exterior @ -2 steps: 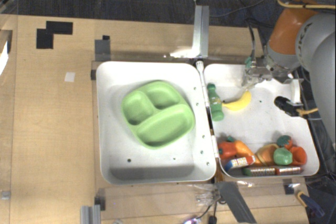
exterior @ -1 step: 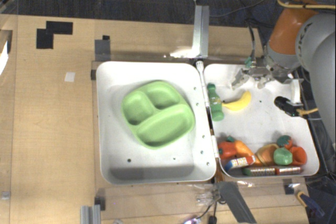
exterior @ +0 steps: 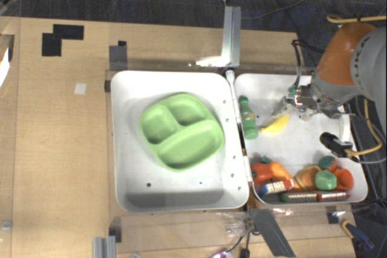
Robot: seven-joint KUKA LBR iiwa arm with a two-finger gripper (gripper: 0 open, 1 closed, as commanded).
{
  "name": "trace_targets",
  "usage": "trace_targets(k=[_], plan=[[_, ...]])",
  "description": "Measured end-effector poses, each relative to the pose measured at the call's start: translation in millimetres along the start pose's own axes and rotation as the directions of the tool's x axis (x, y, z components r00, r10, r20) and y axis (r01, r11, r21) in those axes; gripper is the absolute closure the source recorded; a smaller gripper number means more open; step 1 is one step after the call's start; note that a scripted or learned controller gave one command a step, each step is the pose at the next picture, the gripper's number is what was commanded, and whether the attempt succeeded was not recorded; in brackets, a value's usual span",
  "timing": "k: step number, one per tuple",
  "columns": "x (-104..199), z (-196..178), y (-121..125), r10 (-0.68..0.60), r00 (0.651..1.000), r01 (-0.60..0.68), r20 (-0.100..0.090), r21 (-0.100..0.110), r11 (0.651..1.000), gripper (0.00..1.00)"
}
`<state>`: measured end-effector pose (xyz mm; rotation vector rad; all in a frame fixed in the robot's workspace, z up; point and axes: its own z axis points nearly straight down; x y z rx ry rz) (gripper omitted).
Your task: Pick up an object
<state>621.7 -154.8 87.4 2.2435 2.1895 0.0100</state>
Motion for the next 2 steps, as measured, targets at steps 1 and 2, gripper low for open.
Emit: trace_targets(k=[1,2], plan=[[1.7,-8.7,2.2,-0.001,1.000,0.001,-0.003,-0.001,1.000,1.00],[47.2,-105.4,-5.1,-0.061,0.998,0.061,-0.001,0.007,0.998,1.00]])
